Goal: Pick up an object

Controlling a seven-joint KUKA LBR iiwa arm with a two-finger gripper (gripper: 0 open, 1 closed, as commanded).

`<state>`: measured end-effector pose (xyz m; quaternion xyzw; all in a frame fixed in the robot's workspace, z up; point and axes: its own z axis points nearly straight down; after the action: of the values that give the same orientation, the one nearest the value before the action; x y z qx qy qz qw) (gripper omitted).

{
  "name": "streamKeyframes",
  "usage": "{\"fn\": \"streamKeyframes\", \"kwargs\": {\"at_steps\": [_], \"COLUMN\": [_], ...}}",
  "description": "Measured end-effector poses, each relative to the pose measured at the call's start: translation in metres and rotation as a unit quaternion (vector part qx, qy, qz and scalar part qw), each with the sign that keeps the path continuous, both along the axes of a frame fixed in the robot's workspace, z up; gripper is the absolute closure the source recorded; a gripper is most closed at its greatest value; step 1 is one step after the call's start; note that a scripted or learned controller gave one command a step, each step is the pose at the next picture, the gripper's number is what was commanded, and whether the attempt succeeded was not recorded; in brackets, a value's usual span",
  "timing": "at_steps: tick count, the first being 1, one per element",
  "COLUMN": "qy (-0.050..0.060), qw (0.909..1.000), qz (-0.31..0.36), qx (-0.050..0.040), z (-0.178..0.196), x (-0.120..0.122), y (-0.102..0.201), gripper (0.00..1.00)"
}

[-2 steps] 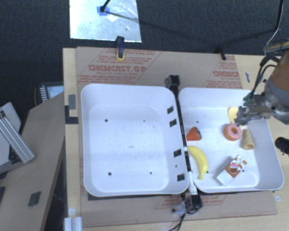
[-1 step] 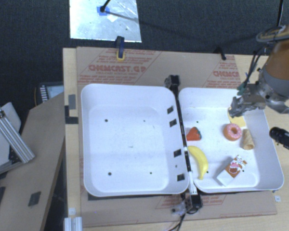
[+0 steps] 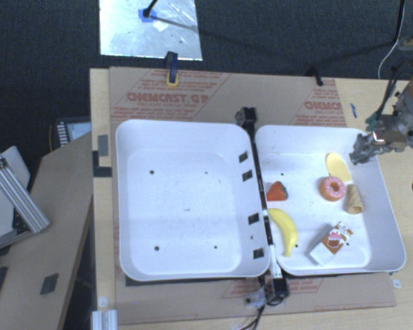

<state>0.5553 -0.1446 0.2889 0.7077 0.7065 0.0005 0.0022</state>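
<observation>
The right bin (image 3: 299, 141) holds several items: a red strawberry-like piece (image 3: 277, 192), a yellow banana (image 3: 284, 230), a pink frosted donut (image 3: 332, 188), a pale yellow slice (image 3: 338, 166), a tan cone-shaped piece (image 3: 354, 199) and a small white and red box (image 3: 334, 242). My gripper (image 3: 364, 149) hangs above the bin's far right rim, up and to the right of the yellow slice. Nothing shows between its fingers.
The left bin (image 3: 182, 198) sits beside the right one, with a black clip strip (image 3: 256, 198) along their shared edge. A shiny metal sheet (image 3: 150, 19) lies on the dark floor at the back. Cables (image 3: 392, 43) hang at the upper right.
</observation>
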Motion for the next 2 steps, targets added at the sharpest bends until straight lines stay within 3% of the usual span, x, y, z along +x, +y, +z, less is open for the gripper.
{"fn": "streamKeyframes", "kwargs": {"at_steps": [1, 2], "qy": [-0.005, 0.0], "qw": [1.0, 1.0], "qz": [0.004, 0.005], "qx": [-0.0012, 0.0007], "z": [0.071, 0.042], "x": [0.065, 0.109], "y": [-0.02, 0.011], "gripper": [1.0, 1.0]}}
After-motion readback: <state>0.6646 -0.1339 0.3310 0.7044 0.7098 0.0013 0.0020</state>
